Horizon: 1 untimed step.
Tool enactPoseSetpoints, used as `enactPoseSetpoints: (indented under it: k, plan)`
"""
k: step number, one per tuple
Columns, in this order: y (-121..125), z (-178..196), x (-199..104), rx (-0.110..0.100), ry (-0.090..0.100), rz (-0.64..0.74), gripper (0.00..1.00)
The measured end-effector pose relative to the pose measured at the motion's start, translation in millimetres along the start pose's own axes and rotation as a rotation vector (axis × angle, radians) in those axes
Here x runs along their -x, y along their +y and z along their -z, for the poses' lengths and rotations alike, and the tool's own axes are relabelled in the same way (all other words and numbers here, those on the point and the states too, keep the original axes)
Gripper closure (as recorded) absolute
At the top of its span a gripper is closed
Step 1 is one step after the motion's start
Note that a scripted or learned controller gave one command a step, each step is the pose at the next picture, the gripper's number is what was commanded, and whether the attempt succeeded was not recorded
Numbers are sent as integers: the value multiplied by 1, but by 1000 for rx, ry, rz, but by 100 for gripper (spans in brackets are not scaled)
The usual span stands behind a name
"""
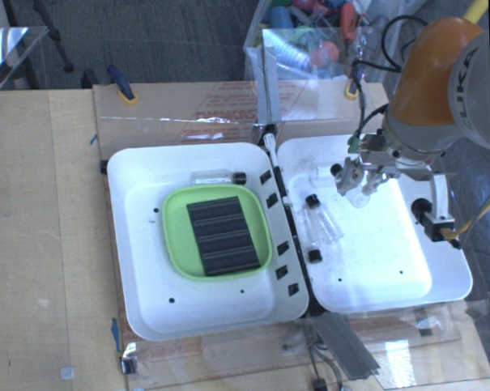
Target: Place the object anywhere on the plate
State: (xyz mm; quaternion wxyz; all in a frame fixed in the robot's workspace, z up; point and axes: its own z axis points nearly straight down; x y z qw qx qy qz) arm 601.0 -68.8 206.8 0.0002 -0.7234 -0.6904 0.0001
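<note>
A green square plate (pixel 175 234) lies in the left bin (pixel 134 260). A dark ribbed rectangular object (pixel 222 235) rests flat on the plate. My gripper (pixel 358 182) hangs over the upper middle of the right bin (pixel 410 272), far right of the plate. A small clear, glassy thing (pixel 358 197) shows right at its tip; whether it is gripped I cannot tell. A clear tube with a black cap (pixel 320 217) lies on the right bin's floor, left of and below the gripper.
Another clear tube with a black cap (pixel 218 178) lies in the left bin just behind the plate. A small black piece (pixel 313 256) sits near the right bin's left wall. A ridge with black clips (pixel 280 221) divides the bins. A box of clutter (pixel 319 33) stands behind.
</note>
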Motion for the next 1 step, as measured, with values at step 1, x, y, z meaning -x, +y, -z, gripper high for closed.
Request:
enactPoseSetpoints:
  k: [1]
  plan:
    - [0,0,0,0,0,0,0]
